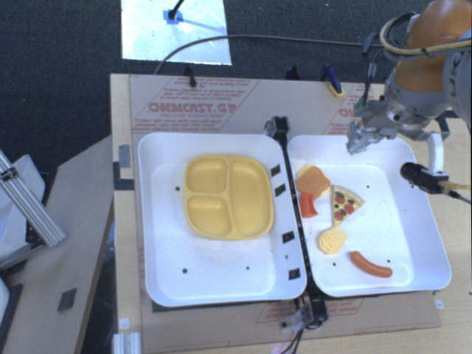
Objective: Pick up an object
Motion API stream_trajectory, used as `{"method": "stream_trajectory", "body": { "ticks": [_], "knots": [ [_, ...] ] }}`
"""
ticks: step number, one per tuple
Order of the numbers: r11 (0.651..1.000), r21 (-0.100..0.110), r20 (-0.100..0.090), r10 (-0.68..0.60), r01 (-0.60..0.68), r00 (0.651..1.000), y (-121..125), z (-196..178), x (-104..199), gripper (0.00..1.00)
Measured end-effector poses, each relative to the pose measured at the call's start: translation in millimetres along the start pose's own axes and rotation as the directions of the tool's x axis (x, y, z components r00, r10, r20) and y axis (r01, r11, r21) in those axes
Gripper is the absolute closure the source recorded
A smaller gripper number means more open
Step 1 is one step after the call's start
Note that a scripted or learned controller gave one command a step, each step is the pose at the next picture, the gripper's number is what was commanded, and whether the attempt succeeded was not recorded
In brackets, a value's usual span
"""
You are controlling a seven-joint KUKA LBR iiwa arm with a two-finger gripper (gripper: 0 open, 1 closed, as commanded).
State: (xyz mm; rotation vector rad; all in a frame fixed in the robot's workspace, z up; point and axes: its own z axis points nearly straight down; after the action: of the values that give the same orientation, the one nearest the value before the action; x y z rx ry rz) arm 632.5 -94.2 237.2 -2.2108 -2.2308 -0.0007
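Camera view: gripper (357,143) over right bin's (413,271) far rim, fingers' state unclear, nothing visibly held. Pizza slice (344,204) mid-bin: tan wedge, red dots. Sausage (370,265) nearer front. Yellow tray (225,196) in left bin (166,271).

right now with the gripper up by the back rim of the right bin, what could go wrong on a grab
1. The gripper hangs near the right bin's back rim, away from the food, so closing here would likely catch nothing.
2. The pizza slice, red piece and orange piece crowd together; a descent there may push neighbours aside.
3. The sausage looks round and might roll away.
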Motion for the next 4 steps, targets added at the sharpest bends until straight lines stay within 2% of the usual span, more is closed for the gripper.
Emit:
{"method": "stream_trajectory", "body": {
  "ticks": [1,2,4],
  "knots": [
    [1.000,-0.002,0.000,0.000,0.000,1.000,-2,2,46,1.00],
    [1.000,-0.001,-0.001,-0.001,0.001,1.000,-17,-4,103,1.00],
    [1.000,0.000,0.000,0.000,0.000,1.000,-31,18,200,1.00]
  ]
}}
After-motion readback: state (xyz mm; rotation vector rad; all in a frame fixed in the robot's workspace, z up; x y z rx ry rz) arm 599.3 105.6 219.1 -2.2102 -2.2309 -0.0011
